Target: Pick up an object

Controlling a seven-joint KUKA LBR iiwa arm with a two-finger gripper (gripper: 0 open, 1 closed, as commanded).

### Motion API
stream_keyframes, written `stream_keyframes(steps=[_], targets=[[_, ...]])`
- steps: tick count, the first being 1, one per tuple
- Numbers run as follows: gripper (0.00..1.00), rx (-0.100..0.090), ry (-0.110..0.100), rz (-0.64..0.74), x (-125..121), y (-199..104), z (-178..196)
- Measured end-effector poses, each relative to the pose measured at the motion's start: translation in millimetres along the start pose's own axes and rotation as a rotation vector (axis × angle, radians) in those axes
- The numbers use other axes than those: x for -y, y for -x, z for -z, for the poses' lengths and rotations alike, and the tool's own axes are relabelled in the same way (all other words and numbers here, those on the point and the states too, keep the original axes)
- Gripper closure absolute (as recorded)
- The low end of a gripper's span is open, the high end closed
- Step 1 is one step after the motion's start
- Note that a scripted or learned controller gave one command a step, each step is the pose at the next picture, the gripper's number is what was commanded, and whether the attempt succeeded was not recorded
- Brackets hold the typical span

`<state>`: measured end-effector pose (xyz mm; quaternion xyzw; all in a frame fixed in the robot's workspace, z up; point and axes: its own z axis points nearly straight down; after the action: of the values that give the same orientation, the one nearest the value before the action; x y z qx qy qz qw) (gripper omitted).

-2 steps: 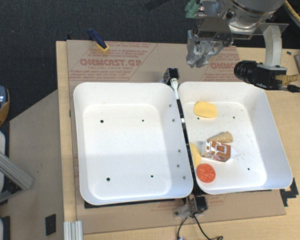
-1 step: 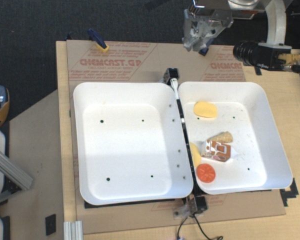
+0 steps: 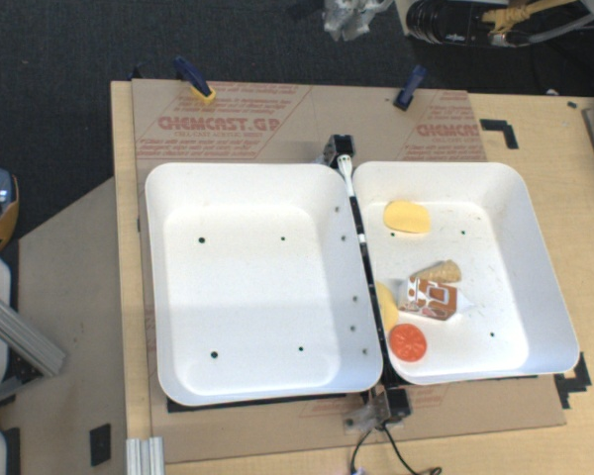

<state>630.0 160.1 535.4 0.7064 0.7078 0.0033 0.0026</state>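
I hang high at the top of the view, my gripper [image 3: 359,8] well beyond the far edge of the board [image 3: 277,117] and nowhere near the bins. From this angle my tip is a blur of grey metal, so whether it stands apart or together I cannot tell. Nothing is visible between the tips.

Everything worth picking sits in the right bin [image 3: 535,255]. Taking the red disc [image 3: 408,342] as my mark, near that bin's front-left corner: the packet [image 3: 434,298] lies just behind it, to the right, with a tan piece [image 3: 443,271] touching the packet's far edge. A yellow strip [image 3: 386,308] lies just left of the disc, tucked against the wall beside the divider [image 3: 356,240]. The yellow lump [image 3: 407,217] sits well behind the disc, apart from the rest. The left bin [image 3: 168,265] lies across the divider from the disc.

I judge I am parked up here so the camera sees both bins unobstructed. The lump looks the easiest target, since it has room on every side; the strip against the wall would crowd one finger.
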Motion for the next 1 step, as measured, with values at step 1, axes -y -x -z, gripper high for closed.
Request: stream_keyframes(steps=[1], targets=[[1.0, 0.005, -0.028, 0.0, 10.1, -26.9, -176.0]])
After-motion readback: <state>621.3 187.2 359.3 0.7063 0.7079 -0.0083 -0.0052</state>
